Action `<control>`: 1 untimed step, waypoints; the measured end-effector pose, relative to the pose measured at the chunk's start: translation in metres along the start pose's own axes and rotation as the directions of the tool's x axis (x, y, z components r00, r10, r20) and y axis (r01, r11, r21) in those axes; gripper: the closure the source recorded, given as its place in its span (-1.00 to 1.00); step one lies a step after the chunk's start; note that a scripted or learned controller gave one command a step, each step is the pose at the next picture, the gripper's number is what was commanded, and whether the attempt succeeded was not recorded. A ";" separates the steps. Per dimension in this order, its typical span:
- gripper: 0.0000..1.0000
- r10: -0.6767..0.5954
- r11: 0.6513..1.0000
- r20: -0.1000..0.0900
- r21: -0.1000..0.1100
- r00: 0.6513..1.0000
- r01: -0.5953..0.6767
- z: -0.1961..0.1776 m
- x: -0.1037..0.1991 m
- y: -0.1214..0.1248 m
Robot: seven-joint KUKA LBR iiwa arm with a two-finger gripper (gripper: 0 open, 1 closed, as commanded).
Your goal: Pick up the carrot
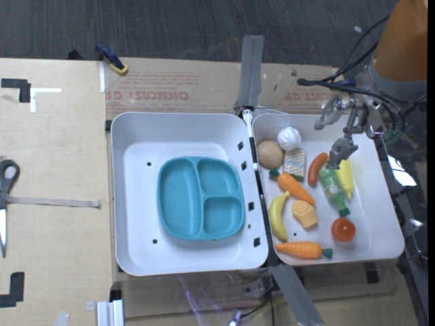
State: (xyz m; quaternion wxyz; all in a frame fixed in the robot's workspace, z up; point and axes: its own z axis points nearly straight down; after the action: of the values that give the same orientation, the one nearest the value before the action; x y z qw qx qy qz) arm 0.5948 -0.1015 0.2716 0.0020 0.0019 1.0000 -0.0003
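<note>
No writing is legible near the carrot (295, 187); fingers (338, 152) indistinct, state unclear.

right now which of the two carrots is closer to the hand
The carrot in the middle of the right bin, beside the banana, is closer to the hand; the other carrot lies at the bin's front edge.

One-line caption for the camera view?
Gripper hovers over right bin of toy food; two carrots lie untouched.

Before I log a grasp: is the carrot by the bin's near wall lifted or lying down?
Lying down. The carrot rests flat on the right bin floor, apart from the hand.
</note>
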 end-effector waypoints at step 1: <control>-1.00 0.071 0.997 -0.001 0.000 0.997 -0.071 0.079 0.037 0.051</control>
State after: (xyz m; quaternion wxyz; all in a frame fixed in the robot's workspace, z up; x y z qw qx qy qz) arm 0.5586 -0.0501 0.1925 0.0017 0.0376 0.9993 0.0000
